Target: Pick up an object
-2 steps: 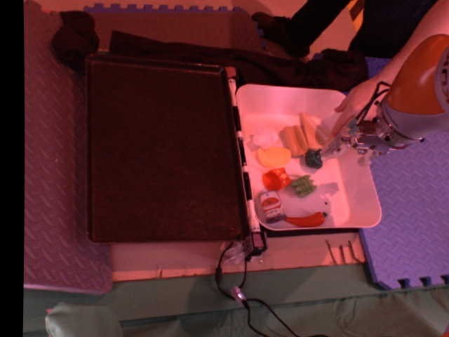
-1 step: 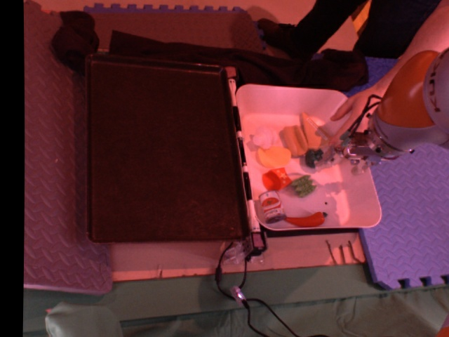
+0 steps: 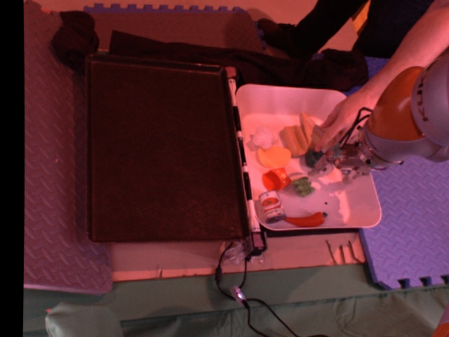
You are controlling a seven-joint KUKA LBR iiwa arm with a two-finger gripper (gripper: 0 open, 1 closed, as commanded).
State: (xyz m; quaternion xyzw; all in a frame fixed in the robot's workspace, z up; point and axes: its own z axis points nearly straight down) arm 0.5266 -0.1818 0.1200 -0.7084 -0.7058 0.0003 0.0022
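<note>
The white right bin (image 3: 351,213) holds several small items. Among them are a white crumpled piece (image 3: 263,137), a tan ridged piece (image 3: 295,140) and an orange piece (image 3: 275,157). A red-orange piece (image 3: 276,180), a green broccoli-like piece (image 3: 302,186), a small can (image 3: 271,203) and a red chili pepper (image 3: 306,220) lie nearer the front. My gripper (image 3: 328,161) hangs low over the bin's right half. A dark green item (image 3: 313,160) sits right at its tip. A person's hand (image 3: 340,121) reaches in from the top right and rests by the gripper.
The left bin (image 3: 165,149) looks dark brown and flat. Dark cloth (image 3: 210,51) lies behind both bins. Cables (image 3: 238,286) trail off the front edge between the bins. Foam mats (image 3: 410,223) surround the bench.
</note>
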